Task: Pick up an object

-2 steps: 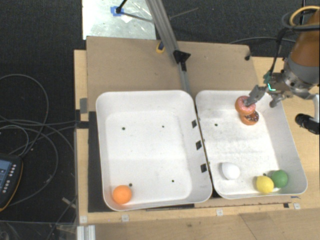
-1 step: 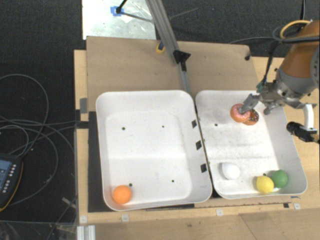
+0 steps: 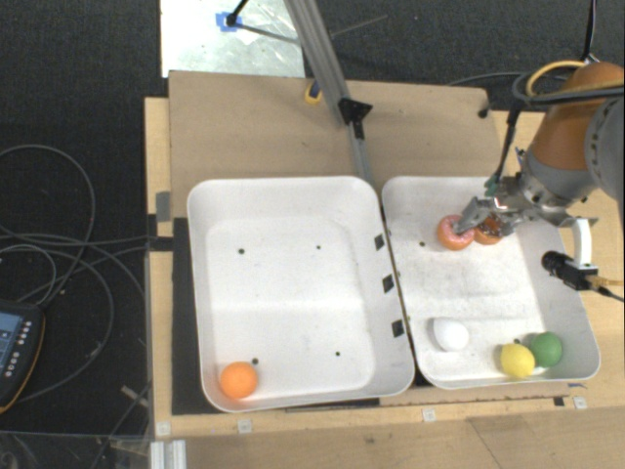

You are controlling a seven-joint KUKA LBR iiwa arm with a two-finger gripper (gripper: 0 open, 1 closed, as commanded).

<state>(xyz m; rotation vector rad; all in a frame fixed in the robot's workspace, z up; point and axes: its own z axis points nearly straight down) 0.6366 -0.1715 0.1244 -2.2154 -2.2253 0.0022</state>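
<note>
Your pincer [image 3: 485, 221] is low in the right bin [image 3: 488, 291], near its back wall, sitting right at a pink ring-shaped toy [image 3: 454, 233] that looks like a small doughnut. Just behind that, partly under the metal of the tool, there is something brownish-orange [image 3: 489, 232] that you cannot identify from this angle. You cannot tell whether the pincer is open, closed, or gripping anything; the tool body hides its tips.

The pink ring is the likely target, and it lies flat on the bin floor, touching or almost touching the pincer on the side toward the left bin [image 3: 283, 291].

What could go wrong from here:

- The pincer seems off-centre from the ring, toward the arm's side. If it closes there, you may catch only the rim, and the ring could squirt sideways or tip up rather than lift.
- The brownish item sits tight against the ring. A close could pinch both, or neither properly, and one may drop as you rise.
- The back wall is near, so a nudge could wedge the ring against it.

The other pieces are well apart from this: a white ball [image 3: 450, 335], a yellow ball [image 3: 517, 360] and a green ball [image 3: 546, 349] along the front of the right bin, and an orange ball [image 3: 238, 380] in the left bin's front corner.
</note>
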